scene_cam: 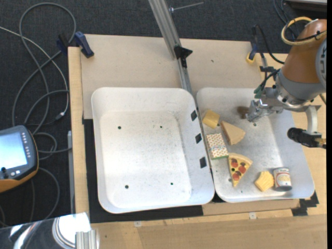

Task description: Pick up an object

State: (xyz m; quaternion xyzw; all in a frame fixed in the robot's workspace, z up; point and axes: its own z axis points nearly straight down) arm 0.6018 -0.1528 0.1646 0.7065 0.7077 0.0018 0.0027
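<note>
Gripper (255,113) above right bin's (298,154) far edge, grasp state indeterminable. Nearest wedge (233,133) looks light, rigid; grip its flat sides.

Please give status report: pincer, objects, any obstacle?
Pincer low over right white bin, holding nothing visible. Nearest: tan wedge block, yellow round block. No obstacle between.
</note>
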